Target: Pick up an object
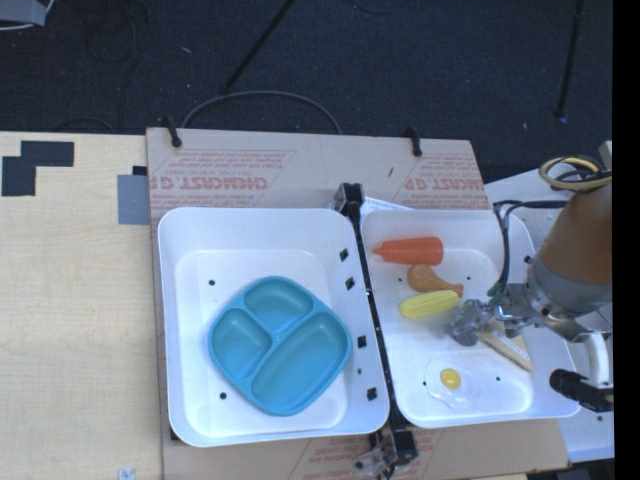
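In the right bin point(520, 400) lie an orange carrot-like toy point(409, 250), a yellow banana-like piece point(429, 304) with a tan piece point(434, 279) just behind it, a fried egg toy point(450, 380) near the front, and a pale stick-like piece point(507, 349). My gripper point(465, 325) is low in this bin, just right of the yellow piece and above the egg. Its fingertips point left and down; nothing shows between them.
The left bin point(190, 238) holds a blue divided plate point(279, 344). A black divider point(362, 308) runs between the bins. Cardboard point(300, 173) lies under and behind them. My arm comes in over the right bin's right rim, with cables point(572, 173) behind it.
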Robot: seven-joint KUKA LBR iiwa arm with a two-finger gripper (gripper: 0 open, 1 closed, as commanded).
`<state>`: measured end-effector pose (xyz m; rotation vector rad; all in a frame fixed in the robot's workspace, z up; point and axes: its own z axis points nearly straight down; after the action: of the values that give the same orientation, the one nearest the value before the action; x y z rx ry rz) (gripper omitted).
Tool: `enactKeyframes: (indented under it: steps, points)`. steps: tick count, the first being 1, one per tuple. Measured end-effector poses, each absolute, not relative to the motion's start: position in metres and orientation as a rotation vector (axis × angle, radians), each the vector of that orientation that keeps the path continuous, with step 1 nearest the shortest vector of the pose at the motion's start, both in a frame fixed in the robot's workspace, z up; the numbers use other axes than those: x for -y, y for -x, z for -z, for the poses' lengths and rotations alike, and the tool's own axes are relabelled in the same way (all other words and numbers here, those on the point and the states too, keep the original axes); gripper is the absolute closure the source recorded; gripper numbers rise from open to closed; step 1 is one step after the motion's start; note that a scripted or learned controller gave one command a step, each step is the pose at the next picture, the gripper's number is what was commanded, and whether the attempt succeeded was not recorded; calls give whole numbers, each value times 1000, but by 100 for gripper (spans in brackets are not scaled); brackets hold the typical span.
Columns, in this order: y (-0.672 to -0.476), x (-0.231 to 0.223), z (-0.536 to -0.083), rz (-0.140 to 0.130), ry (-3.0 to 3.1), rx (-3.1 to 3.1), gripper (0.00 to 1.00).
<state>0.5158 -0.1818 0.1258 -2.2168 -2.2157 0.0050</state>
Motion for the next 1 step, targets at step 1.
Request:
enactKeyframes:
  steps: [1]
  points:
    - [-517, 185, -90, -4, 2231, 2223, 0]
